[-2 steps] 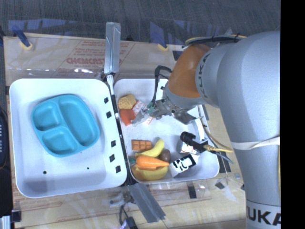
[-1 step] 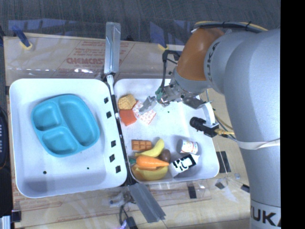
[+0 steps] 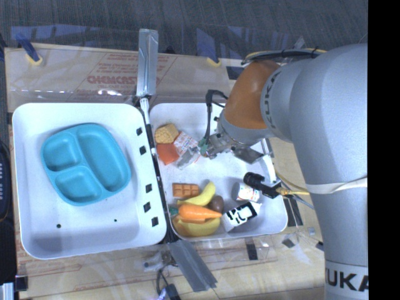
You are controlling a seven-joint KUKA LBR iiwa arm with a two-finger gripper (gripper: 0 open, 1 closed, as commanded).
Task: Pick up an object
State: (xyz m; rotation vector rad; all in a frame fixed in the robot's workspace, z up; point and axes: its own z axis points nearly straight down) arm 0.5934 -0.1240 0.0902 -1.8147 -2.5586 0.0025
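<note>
Camera view, from left: a blue divided plate (image 3: 85,162) lies in the left bin (image 3: 37,230). In the right bin (image 3: 275,220), a crinkled packet (image 3: 186,149) sits just left of the tool (image 3: 208,147), beside a waffle (image 3: 167,133); banana (image 3: 199,195) and carrot (image 3: 199,214) lie nearer. Whether the packet is pinched, I cannot tell.

Premises appear to be a robotics lab or test cell. Evidence: an industrial arm (image 3: 312,105) marked KUKA, two white bins (image 3: 25,167) fixed on a bench (image 3: 75,74), toy food (image 3: 197,214) as test items.
</note>
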